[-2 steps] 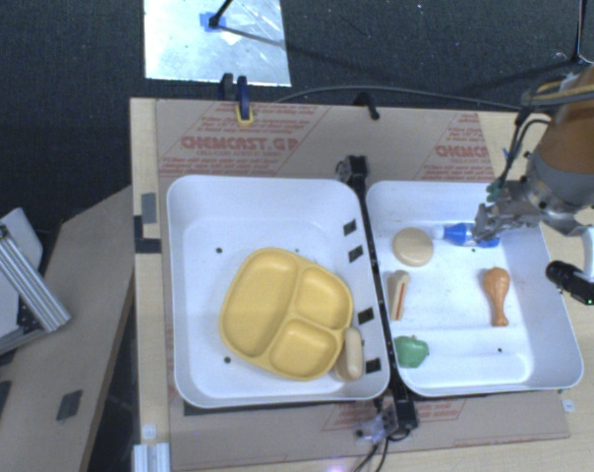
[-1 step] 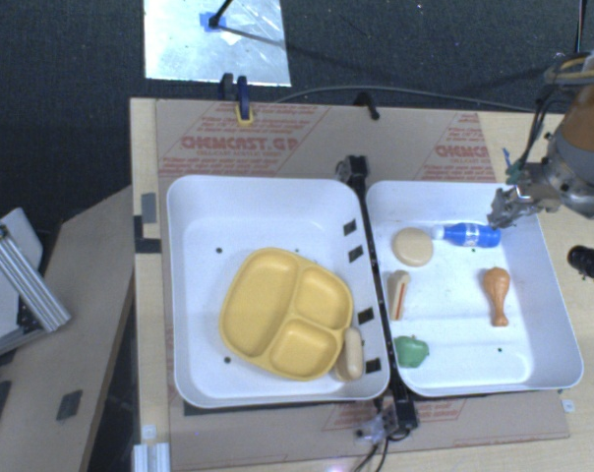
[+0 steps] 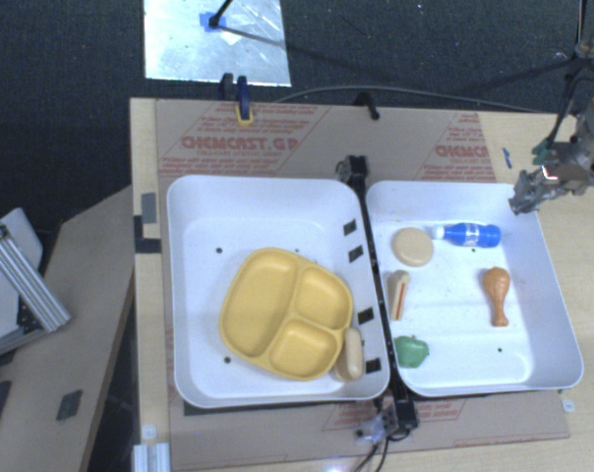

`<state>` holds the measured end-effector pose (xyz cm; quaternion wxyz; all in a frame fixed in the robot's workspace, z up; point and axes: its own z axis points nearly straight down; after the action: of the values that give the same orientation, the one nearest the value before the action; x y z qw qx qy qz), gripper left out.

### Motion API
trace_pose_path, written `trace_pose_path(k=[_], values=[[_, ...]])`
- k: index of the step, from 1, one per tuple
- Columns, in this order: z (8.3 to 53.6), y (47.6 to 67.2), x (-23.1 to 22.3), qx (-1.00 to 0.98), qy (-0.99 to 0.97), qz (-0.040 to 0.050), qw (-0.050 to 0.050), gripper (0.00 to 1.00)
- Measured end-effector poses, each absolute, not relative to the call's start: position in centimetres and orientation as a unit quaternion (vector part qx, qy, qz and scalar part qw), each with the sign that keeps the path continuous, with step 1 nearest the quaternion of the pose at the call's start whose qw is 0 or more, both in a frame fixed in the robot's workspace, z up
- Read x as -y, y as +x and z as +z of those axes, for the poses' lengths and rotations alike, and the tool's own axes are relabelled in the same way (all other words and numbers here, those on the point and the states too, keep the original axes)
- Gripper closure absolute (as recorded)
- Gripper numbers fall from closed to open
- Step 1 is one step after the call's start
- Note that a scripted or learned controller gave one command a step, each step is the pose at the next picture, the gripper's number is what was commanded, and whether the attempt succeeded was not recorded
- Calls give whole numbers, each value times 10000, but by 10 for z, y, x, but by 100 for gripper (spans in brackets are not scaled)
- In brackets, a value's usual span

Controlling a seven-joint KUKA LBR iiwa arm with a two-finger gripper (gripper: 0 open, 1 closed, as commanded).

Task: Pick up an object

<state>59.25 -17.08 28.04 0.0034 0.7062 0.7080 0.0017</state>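
The right bin [image 3: 548, 293] holds a blue bottle [image 3: 468, 233] lying on its side, a round tan cookie [image 3: 412, 247], a hot dog [image 3: 398, 294], a brown chicken drumstick [image 3: 497, 293] and a green pepper [image 3: 411, 350]. In the left bin [image 3: 194, 264] lies a yellow divided tray [image 3: 282, 313], with a tan bread roll [image 3: 352, 353] at its lower right edge. My gripper [image 3: 529, 195] hangs at the right bin's far right corner, up and to the right of the blue bottle, with nothing seen between its fingers.
A black divider with clips [image 3: 374, 283] runs between the two bins. The bench's cardboard top [image 3: 277, 141] extends behind them, with a blue and yellow clamp [image 3: 242, 98] at its far edge. A metal rail [image 3: 22, 278] stands at the left.
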Motion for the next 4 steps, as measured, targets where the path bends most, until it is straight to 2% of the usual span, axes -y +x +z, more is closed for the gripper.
trace_pose_path(k=[1,3,4], values=[[262,598,120,-7100,7042,9,4,100],[240,598,-1,-7109,7033,10,-7,100],[245,602,-56,-7106,7036,16,2,100]])
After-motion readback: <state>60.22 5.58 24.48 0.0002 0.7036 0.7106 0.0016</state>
